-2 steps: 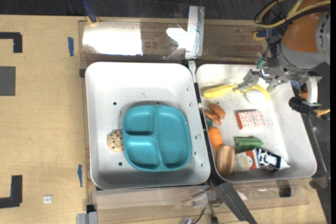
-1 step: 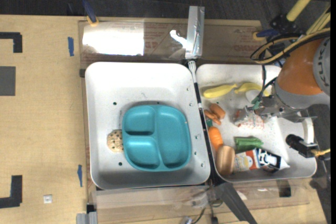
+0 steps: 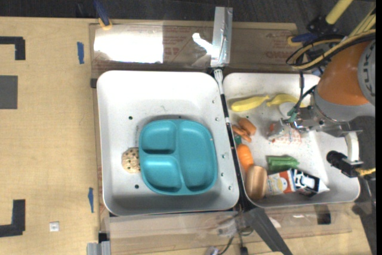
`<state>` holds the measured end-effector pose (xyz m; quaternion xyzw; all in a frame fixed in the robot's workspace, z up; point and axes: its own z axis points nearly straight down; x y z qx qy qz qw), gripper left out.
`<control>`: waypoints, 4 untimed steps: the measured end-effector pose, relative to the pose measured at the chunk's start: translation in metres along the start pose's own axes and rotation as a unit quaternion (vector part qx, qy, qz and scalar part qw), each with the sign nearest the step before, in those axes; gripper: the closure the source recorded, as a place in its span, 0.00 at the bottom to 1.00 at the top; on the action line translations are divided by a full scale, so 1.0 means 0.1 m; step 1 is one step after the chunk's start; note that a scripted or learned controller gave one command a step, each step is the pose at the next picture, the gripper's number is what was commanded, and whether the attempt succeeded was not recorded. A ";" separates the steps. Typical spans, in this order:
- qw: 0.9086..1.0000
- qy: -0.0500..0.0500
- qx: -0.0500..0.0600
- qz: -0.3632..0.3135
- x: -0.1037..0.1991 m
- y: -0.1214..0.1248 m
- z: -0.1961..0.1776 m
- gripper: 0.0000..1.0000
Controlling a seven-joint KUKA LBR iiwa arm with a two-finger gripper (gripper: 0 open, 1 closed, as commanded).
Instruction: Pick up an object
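The right bin (image 3: 340, 188) holds several items. A yellow banana (image 3: 249, 104) lies at its far left, with a second yellow piece (image 3: 283, 98) beside it. Below are a small orange carrot-like piece (image 3: 243, 127), an orange item (image 3: 245, 156), a tan oval (image 3: 256, 181), a green item (image 3: 282, 162) and a printed carton (image 3: 296, 181). My gripper (image 3: 292, 120) hangs low over the middle of this bin, just above a white and red patterned item (image 3: 287, 134). The arm's orange band (image 3: 345, 80) is behind it.
The left bin (image 3: 119, 98) carries a teal divided plate (image 3: 178, 156) with a speckled cookie (image 3: 131, 159) at its left edge. A clear plastic sheet (image 3: 161, 39) and a metal upright (image 3: 222, 36) stand behind the bins. Yellow cables (image 3: 316, 39) run at the upper right.
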<state>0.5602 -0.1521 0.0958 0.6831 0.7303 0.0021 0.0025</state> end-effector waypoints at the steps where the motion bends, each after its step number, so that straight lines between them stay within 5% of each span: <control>1: 1.000 0.002 0.000 0.030 1.22 0.14 -0.99 1.00; 2: 0.998 0.001 0.000 0.064 1.53 -0.17 -2.06 1.00; 3: 1.000 0.000 0.004 0.021 1.83 0.57 -1.84 1.00; 4: 0.999 0.000 0.007 -0.047 1.39 0.20 -1.15 1.00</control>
